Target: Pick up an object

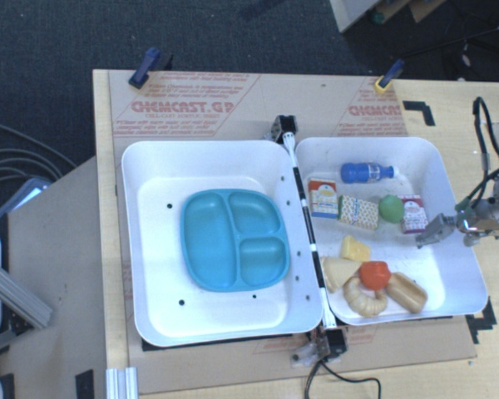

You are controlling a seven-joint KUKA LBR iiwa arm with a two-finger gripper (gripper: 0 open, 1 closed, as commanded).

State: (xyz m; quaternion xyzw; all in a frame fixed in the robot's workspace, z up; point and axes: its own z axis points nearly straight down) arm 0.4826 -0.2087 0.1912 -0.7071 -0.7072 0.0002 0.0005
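Overhead view of the bench. My pincer [437, 231] enters from the right, low over the right bin [461, 264], its tips just beside a small red-and-white carton [413, 214]; at this size I cannot tell whether they stand apart or together, and nothing is visibly held. The left bin [150, 223] holds a blue divided plate [233, 239]. All candidate objects lie in the right bin: a blue bottle [366, 172] on its side at the far wall, an orange-and-white carton [323, 198], a speckled box [358, 212], a green ball [391, 207], and, nearer the front, a yellow cheese wedge [355, 248], a red tomato-like piece [374, 273], a croissant-shaped piece [362, 302] and a bread roll [407, 292], probably toy food. I judge the red-and-white carton the likeliest target: light, stiff, flat-sided, best taken across its two narrow faces. The ball, touching or nearly touching it, would roll and slip; the bottle is smooth and round, so it wants a grip across its body. The food pieces crowd together, leaving little room for my tips.
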